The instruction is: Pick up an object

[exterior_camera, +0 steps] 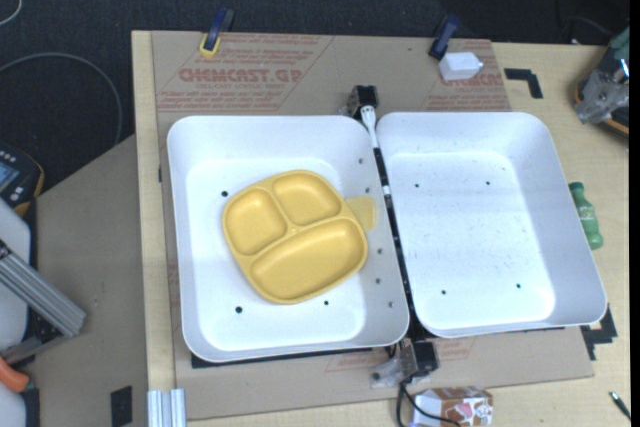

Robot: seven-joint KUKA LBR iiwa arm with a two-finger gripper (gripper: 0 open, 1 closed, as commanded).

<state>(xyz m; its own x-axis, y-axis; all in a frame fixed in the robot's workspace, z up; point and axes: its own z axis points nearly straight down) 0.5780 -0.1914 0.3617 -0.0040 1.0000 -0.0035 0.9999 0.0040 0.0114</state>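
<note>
In the left bin [190, 215] lies the one thing there is to pick: a yellow divided plate [293, 235] with three compartments, flat on the floor of the bin, turned at a slant, with a small tab toward the divider between the two bins. The right bin [540, 215] has only specks on its floor. At the far right edge, beyond the bins and over the brown counter [300, 65], a grey piece of the arm's end, the gripper [603, 95], is partly cut off by the frame; whether the jaws are spread or pressed together cannot be told. Judging by this, the pick has not begun: the arm stands well apart from the plate, with the whole right bin between them. The next move would call for a reach across to the left bin and a descent onto a raised rim or a ridge between compartments, since the plate lies flat. There is open floor around the plate, more toward the back wall.
</note>
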